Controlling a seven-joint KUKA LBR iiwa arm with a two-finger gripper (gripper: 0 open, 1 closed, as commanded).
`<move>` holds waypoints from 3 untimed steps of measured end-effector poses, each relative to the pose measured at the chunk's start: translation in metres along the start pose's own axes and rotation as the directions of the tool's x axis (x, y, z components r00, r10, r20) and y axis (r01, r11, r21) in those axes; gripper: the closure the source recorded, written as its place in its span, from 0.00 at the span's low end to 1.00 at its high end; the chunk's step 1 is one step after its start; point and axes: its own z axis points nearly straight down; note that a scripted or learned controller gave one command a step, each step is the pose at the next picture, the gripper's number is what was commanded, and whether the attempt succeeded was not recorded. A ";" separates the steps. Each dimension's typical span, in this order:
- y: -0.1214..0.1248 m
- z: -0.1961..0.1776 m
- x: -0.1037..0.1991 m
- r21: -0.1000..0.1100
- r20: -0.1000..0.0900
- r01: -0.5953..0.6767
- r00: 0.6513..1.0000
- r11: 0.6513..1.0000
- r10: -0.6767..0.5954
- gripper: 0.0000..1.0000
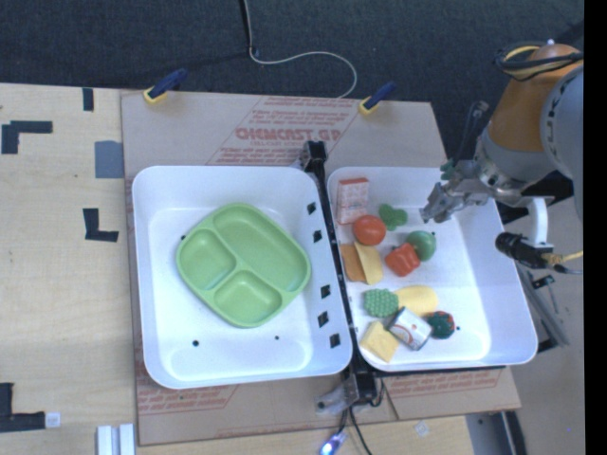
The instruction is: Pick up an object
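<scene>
The right bin (493,282) holds several toy foods: a pink-and-white carton (353,195), a red tomato (369,229), a green piece (392,216), a red pepper (402,260), a green round piece (423,244), yellow wedges (363,263), a green textured piece (380,302), a small can (411,330) and a dark red-green piece (441,325). My gripper (438,207) hangs over the bin's upper right part, just right of the green piece and above the round green one. Nothing shows between its fingers.
The left bin (161,254) carries a green divided tray (244,263). A black divider with clips (324,254) runs between the bins. Cardboard lies under both, held by blue-yellow clamps (165,84) at the back. A cable (285,60) loops behind.
</scene>
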 end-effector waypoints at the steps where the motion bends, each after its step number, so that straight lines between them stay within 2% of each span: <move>1: 0.008 -0.062 0.002 -0.001 0.000 0.001 1.000 1.000 -0.001 1.00; 2: 0.009 -0.066 0.002 0.005 -0.001 -0.001 1.000 1.000 0.001 1.00; 3: -0.025 -0.055 0.040 0.009 -0.003 0.001 1.000 1.000 -0.001 1.00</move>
